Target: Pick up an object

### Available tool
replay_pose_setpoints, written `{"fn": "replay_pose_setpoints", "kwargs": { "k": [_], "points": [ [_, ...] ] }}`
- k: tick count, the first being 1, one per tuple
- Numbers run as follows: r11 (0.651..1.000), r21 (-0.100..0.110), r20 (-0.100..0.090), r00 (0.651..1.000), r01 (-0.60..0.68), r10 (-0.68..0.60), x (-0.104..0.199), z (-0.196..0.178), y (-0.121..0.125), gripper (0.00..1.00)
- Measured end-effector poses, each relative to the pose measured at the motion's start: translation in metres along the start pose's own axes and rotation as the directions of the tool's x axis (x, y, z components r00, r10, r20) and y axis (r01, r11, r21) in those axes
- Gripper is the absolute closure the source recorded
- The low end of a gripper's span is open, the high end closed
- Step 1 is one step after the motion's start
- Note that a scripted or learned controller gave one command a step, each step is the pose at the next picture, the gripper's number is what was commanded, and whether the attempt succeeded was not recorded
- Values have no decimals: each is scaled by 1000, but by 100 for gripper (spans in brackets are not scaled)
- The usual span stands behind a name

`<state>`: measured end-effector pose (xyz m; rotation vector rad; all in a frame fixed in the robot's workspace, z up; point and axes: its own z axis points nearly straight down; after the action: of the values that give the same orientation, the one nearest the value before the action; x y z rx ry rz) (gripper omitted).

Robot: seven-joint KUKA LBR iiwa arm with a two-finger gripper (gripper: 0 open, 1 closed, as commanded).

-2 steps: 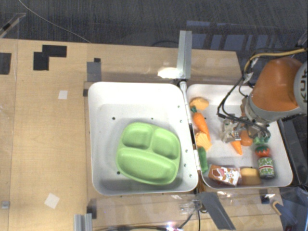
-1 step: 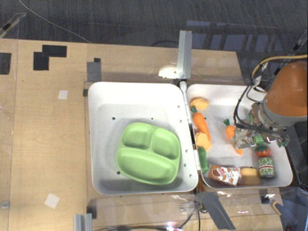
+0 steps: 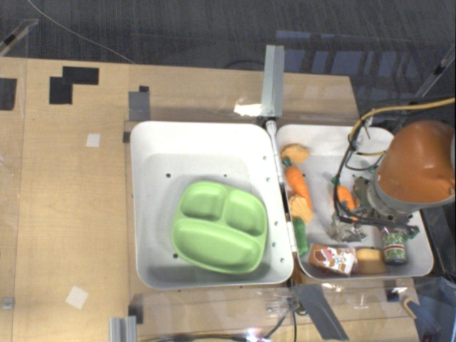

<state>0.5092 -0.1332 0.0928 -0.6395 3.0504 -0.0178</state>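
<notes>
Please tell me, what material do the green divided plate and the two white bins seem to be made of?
Green divided plate: probably molded plastic, matte to satin; uniform color, rounded compartment edges, soft highlights.
Left white bin and right white bin: likely thin formed plastic, smooth and slightly glossy; rounded corners and a thin rim suggest it, though painted metal cannot be excluded.

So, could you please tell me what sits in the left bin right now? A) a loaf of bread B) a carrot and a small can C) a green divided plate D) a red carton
C: the green divided plate lies alone on the floor of the left bin, while the carrot, the small can and the red carton are all in the right bin.
</notes>
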Motion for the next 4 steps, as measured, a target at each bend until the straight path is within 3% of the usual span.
{"fn": "replay_pose_setpoints", "kwargs": {
  "k": [1,2,3,4],
  "points": [
    [937,-15,-8,937,349,-349,9,-10,-10,100],
    [904,-7,3,904,428,-428,-71,-164,42,100],
    [725,-26,-1,725,688,-688,-75,-61,5,100],
    [294,-20,11,295,955,-956,-67,-26,-34,100]
  ]
}}
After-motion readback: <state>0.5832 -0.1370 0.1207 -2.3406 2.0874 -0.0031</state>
